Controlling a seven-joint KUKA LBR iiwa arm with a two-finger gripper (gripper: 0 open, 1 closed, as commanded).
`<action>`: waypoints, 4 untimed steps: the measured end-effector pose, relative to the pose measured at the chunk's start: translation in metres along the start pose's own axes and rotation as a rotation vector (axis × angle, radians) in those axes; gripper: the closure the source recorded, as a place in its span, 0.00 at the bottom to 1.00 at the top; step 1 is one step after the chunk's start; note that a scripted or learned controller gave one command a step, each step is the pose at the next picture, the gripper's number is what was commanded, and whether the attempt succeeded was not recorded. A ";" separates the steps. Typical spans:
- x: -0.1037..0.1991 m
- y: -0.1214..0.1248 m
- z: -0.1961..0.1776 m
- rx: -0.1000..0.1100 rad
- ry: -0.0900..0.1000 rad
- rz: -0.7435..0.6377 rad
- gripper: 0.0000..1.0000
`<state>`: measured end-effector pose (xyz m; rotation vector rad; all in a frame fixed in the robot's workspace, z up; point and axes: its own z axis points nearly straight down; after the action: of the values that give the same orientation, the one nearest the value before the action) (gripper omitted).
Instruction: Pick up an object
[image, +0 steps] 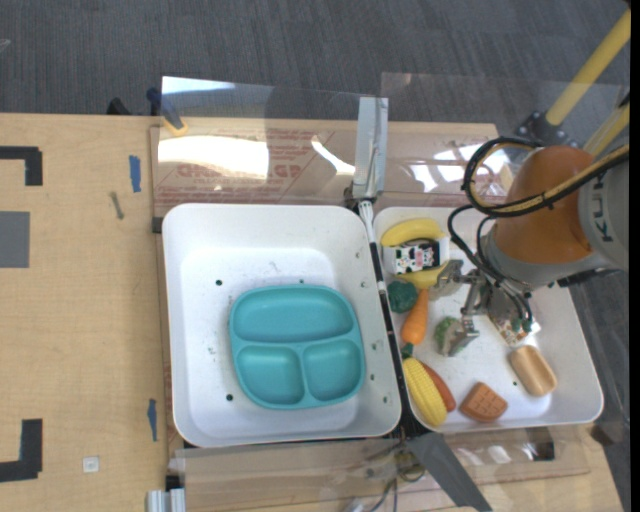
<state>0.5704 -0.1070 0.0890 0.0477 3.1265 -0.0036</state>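
My gripper (476, 312) hangs over the middle of the right bin (575, 375), under the orange band of the arm, and stands open. A small green-grey toy (456, 337) lies on the bin floor just in front of and below it; nothing shows between the fingers. Around it lie a banana (408, 232), a black-and-white toy (416, 257), a dark green piece (402, 296), a carrot (415, 318), a corn cob (425, 391), an orange waffle-like piece (484, 402) and a hot dog bun (533, 370).
The left bin (190, 300) holds a teal divided plate (296, 343). A raised divider (378, 290) separates the two bins. A clear plastic panel (300, 150) stands behind them. Black cables (480, 170) loop off the arm.
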 end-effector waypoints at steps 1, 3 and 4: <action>-0.001 0.008 0.000 0.001 0.003 0.182 0.00; 0.004 0.010 0.000 0.000 0.003 0.527 0.00; -0.020 0.013 0.001 0.002 0.006 0.559 0.00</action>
<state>0.5907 -0.0942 0.0886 0.9094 2.9977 -0.0003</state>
